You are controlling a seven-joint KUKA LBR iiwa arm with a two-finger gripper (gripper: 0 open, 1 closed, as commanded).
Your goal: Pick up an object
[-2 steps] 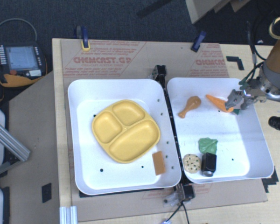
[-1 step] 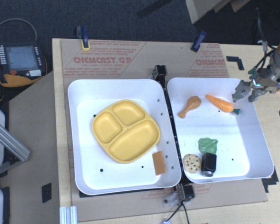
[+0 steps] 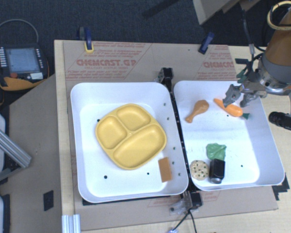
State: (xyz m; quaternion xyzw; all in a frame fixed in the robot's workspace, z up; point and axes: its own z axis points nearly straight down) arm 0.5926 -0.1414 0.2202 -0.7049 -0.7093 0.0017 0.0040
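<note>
Carrot (image 3: pixel 229 108) lies at the right bin's (image 3: pixel 262 152) top edge, pincer (image 3: pixel 238 97) right over it, fingers apart, not clamped yet. Drop straight, straddle the carrot across its width, then close. Right bin: one carrot, one drumstick (image 3: pixel 198 110), one green piece (image 3: pixel 216 151), one cookie (image 3: pixel 199 168), one black block (image 3: pixel 217 171). Left bin (image 3: pixel 82 130): one yellow tray (image 3: pixel 131 136), one brown block (image 3: pixel 165 169).

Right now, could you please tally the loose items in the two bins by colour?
Yellow: 1, divided plate
Brown/tan: 3, drumstick, flat block, cookie
Orange: 1, carrot
Green: 1, leafy piece
Black: 1, small block
Total: 7
</note>
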